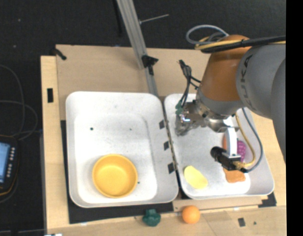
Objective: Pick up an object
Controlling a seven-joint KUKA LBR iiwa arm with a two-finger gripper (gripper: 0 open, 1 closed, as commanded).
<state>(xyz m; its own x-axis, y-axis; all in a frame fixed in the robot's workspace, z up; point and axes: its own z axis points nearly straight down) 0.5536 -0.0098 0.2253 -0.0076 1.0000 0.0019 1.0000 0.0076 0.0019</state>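
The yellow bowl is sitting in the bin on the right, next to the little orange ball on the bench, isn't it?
Not quite. The camera view shows the yellow bowl in the left bin, not the right one. The rest holds: the little orange ball does lie on the bench, in front of the bins.

Grey arm (261, 77) enters from right edge of view, broad link filling upper right corner; orange band (221, 80) sits just above wrist, facing camera; wrist angled downward and leftward; cables loop over top of band and trail down arm's near side; gripper (183, 124) hangs below wrist, metallic, pointing down toward left; finger tips too small and shadowed to read; black fitting and white block project from wrist's lower right side.
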